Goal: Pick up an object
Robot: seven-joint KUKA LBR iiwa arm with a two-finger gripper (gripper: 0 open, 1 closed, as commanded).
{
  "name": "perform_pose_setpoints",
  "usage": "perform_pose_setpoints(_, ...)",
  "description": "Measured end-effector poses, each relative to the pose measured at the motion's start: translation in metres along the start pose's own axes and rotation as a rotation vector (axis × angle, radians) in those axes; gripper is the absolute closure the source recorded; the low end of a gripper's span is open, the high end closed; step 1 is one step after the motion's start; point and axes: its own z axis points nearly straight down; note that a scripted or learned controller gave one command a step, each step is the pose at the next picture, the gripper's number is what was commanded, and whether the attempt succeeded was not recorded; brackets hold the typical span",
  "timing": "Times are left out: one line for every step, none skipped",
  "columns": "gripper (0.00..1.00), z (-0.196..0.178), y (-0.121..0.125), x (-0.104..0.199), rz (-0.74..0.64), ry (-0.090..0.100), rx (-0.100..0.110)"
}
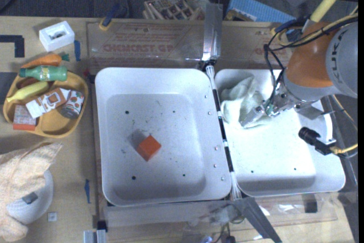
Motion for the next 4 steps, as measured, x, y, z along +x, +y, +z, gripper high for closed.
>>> perform_pose_setpoints(0.00,0.000,0.019,0.011,-0.004,-0.004,-0.003)
perform_pose_setpoints(1.00,-0.011,0.020,0.010,0.000,-0.005,-0.009)
perform_pose_setpoints(0.00,-0.011,0.019,0.009,0.001,-0.006,-0.009)
perform_pose_setpoints(0.00,0.002,0.039,-0.039,0.182,0.000,0.001)
